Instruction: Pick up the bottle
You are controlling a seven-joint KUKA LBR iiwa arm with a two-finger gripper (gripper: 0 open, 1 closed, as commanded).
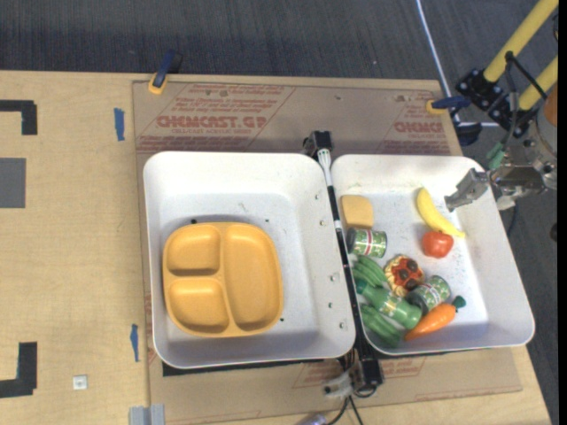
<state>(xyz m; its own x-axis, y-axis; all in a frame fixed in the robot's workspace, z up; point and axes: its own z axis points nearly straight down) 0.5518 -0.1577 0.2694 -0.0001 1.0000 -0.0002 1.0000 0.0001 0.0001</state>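
The gripper [462, 193], finger state unclear, hovers in approach; the green bottle [390, 308] lies below-left, needing descent.

A dark grey carpet [266, 16] covered the floor at the top of the view. Below it lay a light wooden bench [66, 237], with black marks [22, 118] along its left edge and short blue tape strips [119, 124] near the middle. A brown cardboard sheet [292, 113] printed with red lettering lay flat on the bench, held by blue-and-orange clamps [163, 72] at its upper corners. A thin white cable [425, 20] ran aslant across the carpet. A yellow pole [530, 23] leaned in at the upper right. The light was even and soft.
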